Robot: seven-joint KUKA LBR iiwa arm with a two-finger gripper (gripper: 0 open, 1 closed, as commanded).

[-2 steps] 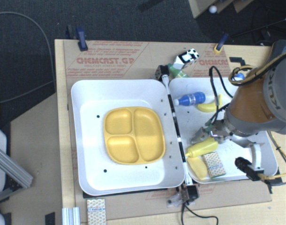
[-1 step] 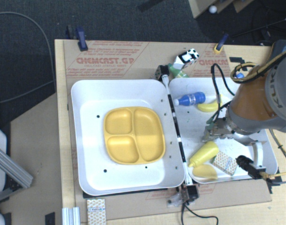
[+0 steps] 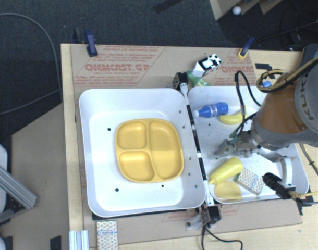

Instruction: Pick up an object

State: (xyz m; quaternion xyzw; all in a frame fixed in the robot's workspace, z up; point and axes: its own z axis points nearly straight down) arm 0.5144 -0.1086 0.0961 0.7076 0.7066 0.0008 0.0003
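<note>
My gripper (image 3: 228, 147) hangs low over the middle of the right bin (image 3: 300, 184), pointing left, with the grey and orange arm (image 3: 284, 113) behind it. It sits between two groups of objects. A blue bottle (image 3: 212, 110) and a yellow banana-shaped piece (image 3: 231, 119) lie just above it. Just below it lie a yellow cylinder (image 3: 225, 169), a pale yellow rounded piece (image 3: 227, 191) and a speckled block (image 3: 250, 181). Nothing shows in its grasp.
The left bin (image 3: 96, 108) bears a yellow divided plate (image 3: 149, 150). A black-and-white toy (image 3: 208, 63) and a green item (image 3: 196, 80) rest on the cardboard behind the bins. Blue clamps (image 3: 89, 42) hold the board's far edge.
</note>
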